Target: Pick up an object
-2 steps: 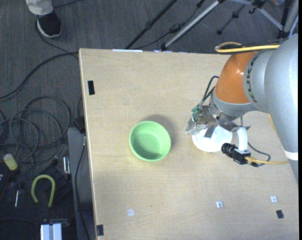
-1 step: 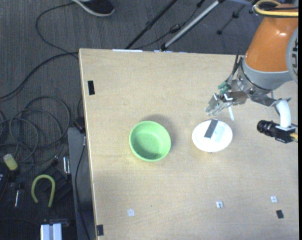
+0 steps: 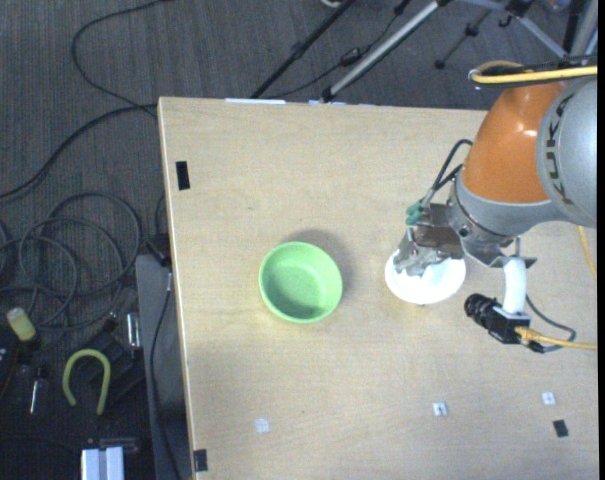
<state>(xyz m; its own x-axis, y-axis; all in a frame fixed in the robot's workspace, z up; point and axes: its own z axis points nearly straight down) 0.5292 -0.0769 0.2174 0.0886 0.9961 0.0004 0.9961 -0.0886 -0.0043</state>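
A light green bowl (image 3: 301, 282) sits upright on the wooden bench top (image 3: 282, 168), left of centre. To its right lies a small white round dish (image 3: 422, 284). My gripper (image 3: 423, 257) hangs straight over the dish's upper half and covers part of it. The grey and orange arm (image 3: 522, 168) reaches in from the right edge. Whether the gripper touches the dish is hidden by its own body.
A black connector on a yellow cable (image 3: 494, 320) hangs just right of the dish. Small black tape marks (image 3: 183, 175) dot the bench. The bench's left edge (image 3: 172, 268) drops to a floor strewn with cables and tools.
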